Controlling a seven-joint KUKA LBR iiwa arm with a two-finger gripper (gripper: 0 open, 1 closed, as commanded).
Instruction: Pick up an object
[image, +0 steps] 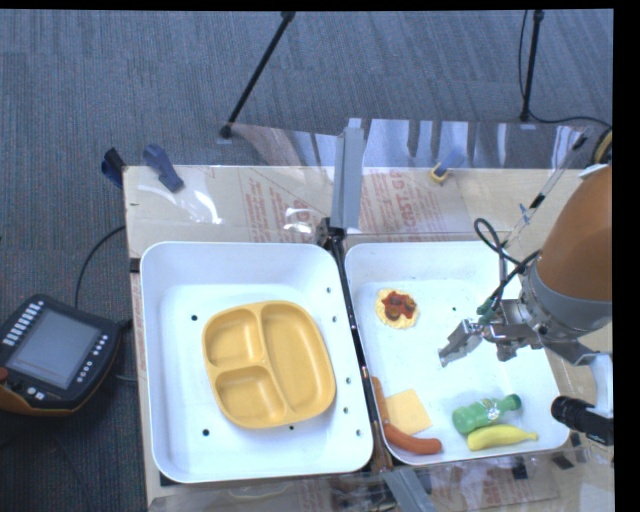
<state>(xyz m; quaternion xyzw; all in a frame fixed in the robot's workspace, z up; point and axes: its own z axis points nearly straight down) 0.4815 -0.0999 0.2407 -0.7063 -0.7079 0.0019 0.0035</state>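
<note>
The right bin (440, 262) holds a small round pizza (397, 308) near its middle. Along its front lie a yellow cheese slice (407, 411), a red-orange sausage (405, 433), a green bottle (484, 412) and a yellow banana (501, 437). My gripper (458, 343) hangs over the middle of this bin, right of the pizza and above the cheese and bottle. Its fingers point left and down, and nothing shows between them.
The left bin (170, 270) carries a yellow divided plate (268, 362). A metal post (346, 180) rises behind the seam between the bins. A teach pendant (52, 350) lies on the floor at the left. Cables trail off the arm's wrist (500, 255).
</note>
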